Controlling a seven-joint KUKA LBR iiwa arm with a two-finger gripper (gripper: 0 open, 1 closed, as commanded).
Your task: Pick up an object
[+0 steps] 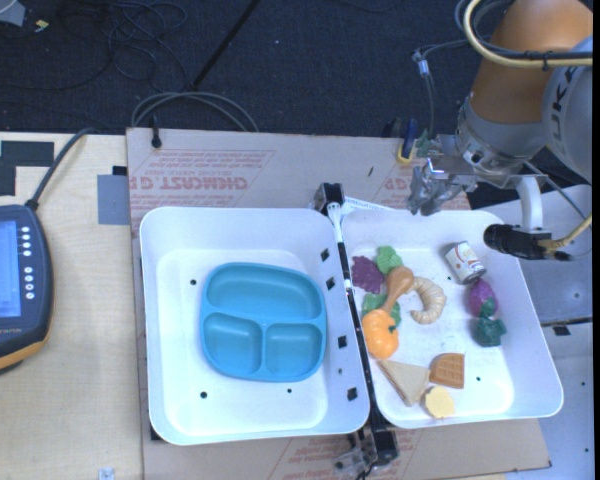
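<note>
Around your bench: dark floor (280, 48) strewn with black cables (195, 103); a light wooden tabletop (70, 388) at left carrying a teach pendant (10, 283); printed brown cardboard sheet (240, 173) spread under the work area. Lighting even.

A cardboard-covered bench (230, 168) bears two white bins (170, 268) side by side, touching.

**Right bin crowded at centre, open along its far edge**

In the right bin (540, 388), toy food (405, 298) clusters tightly by the divider (345, 298). A can (466, 261) and purple-green pieces (483, 313) stand apart, with a bare lane between. The blue tray (263, 321) fills the left bin (170, 268).
</note>
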